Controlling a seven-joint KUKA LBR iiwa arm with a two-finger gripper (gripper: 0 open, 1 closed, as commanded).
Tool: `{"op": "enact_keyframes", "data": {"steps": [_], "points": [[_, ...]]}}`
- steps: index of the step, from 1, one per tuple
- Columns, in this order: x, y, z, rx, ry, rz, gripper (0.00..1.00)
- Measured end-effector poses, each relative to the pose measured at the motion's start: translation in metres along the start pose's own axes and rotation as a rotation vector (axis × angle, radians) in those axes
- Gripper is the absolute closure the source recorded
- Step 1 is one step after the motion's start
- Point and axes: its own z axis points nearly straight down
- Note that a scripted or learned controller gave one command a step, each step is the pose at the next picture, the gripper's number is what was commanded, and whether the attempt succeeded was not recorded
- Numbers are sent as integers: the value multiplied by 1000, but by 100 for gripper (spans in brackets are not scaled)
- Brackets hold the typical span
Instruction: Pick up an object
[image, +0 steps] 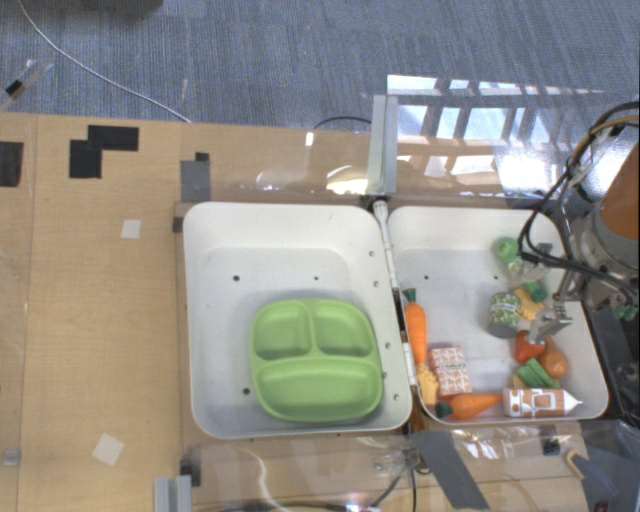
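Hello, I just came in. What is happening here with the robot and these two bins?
A robot arm reaches in from the right over the right bin, where small toy foods lie: carrots, a box, a bottle and some vegetables. Its end effector is low among the items by the bin's right side. I cannot tell if it grips anything. The left bin holds a green divided plate.

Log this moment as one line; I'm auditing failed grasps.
arm: over right bin | gripper: low among toy food, grasp unconfirmed | green plate: left bin | carrot: by divider
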Motion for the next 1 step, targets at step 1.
{"op": "enact_keyframes", "data": {"steps": [1], "points": [[-47,2,112,3,-9,-42,0]]}}
